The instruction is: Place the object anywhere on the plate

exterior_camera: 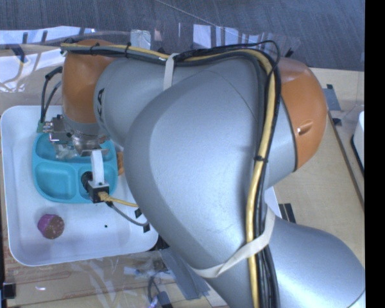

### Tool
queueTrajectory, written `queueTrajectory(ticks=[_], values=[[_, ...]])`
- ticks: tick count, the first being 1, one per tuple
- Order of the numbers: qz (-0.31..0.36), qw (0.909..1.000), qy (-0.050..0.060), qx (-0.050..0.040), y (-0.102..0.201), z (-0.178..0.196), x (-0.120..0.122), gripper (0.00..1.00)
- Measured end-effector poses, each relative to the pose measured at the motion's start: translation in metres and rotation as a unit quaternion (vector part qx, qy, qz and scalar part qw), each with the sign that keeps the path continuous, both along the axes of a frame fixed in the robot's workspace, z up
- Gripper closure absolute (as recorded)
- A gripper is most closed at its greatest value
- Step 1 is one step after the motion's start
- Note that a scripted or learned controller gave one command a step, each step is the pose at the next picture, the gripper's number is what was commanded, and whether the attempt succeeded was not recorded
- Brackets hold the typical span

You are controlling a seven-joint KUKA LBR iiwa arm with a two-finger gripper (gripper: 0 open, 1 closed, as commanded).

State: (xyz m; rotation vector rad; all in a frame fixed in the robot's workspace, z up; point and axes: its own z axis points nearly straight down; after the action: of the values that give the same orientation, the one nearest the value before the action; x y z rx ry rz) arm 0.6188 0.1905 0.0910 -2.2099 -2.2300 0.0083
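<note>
Grey arm (205,172) loomed over the divided blue plate (58,178); a small round purple-brown object (51,226) lay nearby in the white bin (13,172).

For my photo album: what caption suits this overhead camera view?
Grey robot arm reaching over a blue divided plate in a white bin, purple ball nearby.

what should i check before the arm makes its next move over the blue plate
1. Gripper over the plate: ok, it sits above the plate's upper part.
2. Object held between the fingers: cannot tell, the wrist hides them.
3. Plate inside the left bin: ok, it lies flat in the bin.
4. Purple round object on the plate: not ok, it lies on the bin floor below the plate.
5. Plate compartments free: cannot tell, the arm covers the upper ones.
</note>
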Motion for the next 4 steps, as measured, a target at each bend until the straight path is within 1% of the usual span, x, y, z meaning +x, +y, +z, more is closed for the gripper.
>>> queueTrajectory(ticks=[1, 2, 3, 4], values=[[-0.001, 1.0, -0.001, 0.0005, -0.025, 0.0, 0.037, 1.0], [0.0, 1.0, 0.0, 0.0006, 0.029, 0.0, 0.036, 1.0], [0.0, 1.0, 0.0, 0.0, -0.007, 0.0, 0.01, 1.0], [-0.001, 1.0, -0.001, 0.0006, -0.028, 0.0, 0.037, 1.0]])
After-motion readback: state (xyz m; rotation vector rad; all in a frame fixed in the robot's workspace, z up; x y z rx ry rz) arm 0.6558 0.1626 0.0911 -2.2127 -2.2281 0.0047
